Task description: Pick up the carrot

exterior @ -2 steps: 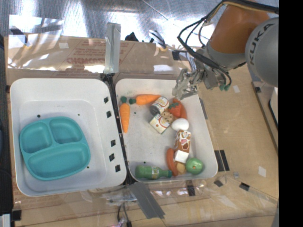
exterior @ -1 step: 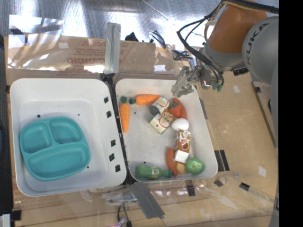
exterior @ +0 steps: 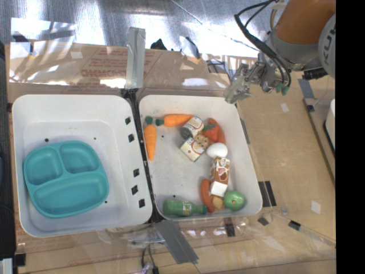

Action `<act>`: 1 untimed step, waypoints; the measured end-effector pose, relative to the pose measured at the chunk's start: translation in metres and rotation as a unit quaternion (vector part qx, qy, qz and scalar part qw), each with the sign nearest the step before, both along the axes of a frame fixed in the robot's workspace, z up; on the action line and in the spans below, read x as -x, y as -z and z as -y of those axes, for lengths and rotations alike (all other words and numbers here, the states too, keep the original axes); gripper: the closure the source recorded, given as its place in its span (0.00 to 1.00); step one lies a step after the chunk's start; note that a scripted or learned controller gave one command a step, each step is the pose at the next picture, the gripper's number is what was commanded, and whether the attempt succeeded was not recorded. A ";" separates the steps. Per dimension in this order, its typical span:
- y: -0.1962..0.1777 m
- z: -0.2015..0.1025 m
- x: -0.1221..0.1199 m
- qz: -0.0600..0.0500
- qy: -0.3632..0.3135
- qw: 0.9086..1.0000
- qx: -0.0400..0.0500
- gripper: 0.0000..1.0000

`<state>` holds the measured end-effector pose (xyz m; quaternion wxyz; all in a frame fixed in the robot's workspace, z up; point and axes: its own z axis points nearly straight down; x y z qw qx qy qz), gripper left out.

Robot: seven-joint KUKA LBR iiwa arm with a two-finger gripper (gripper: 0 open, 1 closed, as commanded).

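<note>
Two carrots lie in the right bin (exterior: 245, 153). One carrot (exterior: 150, 142) lies lengthwise along the bin's left wall, green top pointing to the back. A second carrot (exterior: 177, 120) lies crosswise near the back wall, green top to the left. My gripper (exterior: 240, 88) hangs over the bin's back right corner, above the rim and well to the right of both carrots. Nothing shows in it.
The right bin also holds a small can (exterior: 192, 127), a box (exterior: 193, 148), a white egg (exterior: 217, 150), a green bottle (exterior: 183, 208), a green apple (exterior: 234, 199) and other orange food pieces (exterior: 206, 193). A teal divided tray (exterior: 65, 177) sits in the left bin (exterior: 23, 113).
</note>
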<state>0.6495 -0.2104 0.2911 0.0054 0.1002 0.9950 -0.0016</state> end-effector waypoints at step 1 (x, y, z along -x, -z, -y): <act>-0.102 0.000 0.000 0.001 0.002 1.000 0.000 1.00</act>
